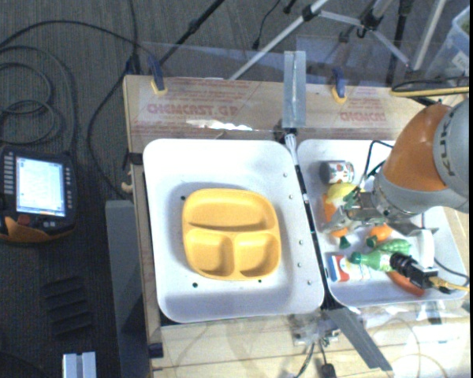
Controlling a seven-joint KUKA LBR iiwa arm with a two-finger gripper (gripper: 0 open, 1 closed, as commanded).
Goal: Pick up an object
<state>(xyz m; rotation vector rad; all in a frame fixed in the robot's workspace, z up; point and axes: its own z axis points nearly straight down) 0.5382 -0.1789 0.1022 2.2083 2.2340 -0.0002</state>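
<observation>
The gripper (356, 208) hangs low over the left part of the right bin (314, 164), at the end of the arm (422, 160), which reaches in from the right and covers much of that bin's far right side. Whether the grip is spread or closed cannot be told from this slanted view, and nothing can be seen held in it. The likeliest things to pick lie crowded around it: a small can (337, 170) on the far side, a yellow piece (340, 192) and an orange piece (331, 209) just to its left, a second orange piece (380, 232) and a green item (378, 254) on its near right, and a red, white and blue carton (340, 268) near the bin's near left corner. The crowding is the main risk, I judge: a descent here could land on two things at once, wedge one against another, or push a rounded piece aside so the grip closes on nothing. The bin's left wall is close by, so a target nudged against it may be hard to straddle. The can could roll if clipped. The yellow tray (230, 233) in the left bin (165, 235) lies well apart and looks too broad to grasp
</observation>
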